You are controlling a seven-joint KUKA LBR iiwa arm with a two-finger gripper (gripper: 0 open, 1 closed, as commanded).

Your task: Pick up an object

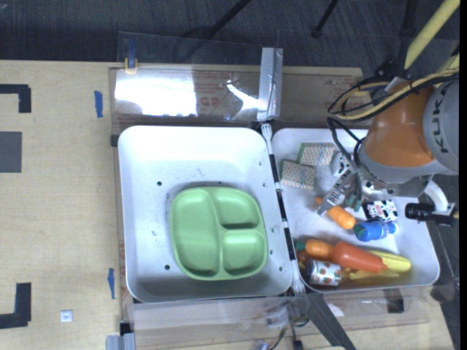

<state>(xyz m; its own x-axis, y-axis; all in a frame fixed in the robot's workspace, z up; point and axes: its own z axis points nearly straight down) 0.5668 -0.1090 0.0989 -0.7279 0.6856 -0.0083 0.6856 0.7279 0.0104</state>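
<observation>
My gripper [338, 192] hangs over the middle of the right bin [430, 268], below the arm's orange band. A small orange piece [341, 218] lies just beneath and in front of it. To its right sit a blue toy [373, 231] and a small white toy with dark marks [381, 210]. Along the bin's front lie a carrot-like orange piece [357, 256], a yellow piece [392, 262], a printed can [325, 273] and another orange piece [317, 248]. Two speckled pads [316, 154] [295, 173] rest at the back left of that bin.
The left bin [139, 159] holds a green divided plate [217, 231]. A metal divider post [270, 86] and a clear panel stand behind the bins. Black cables loop near the arm at the upper right.
</observation>
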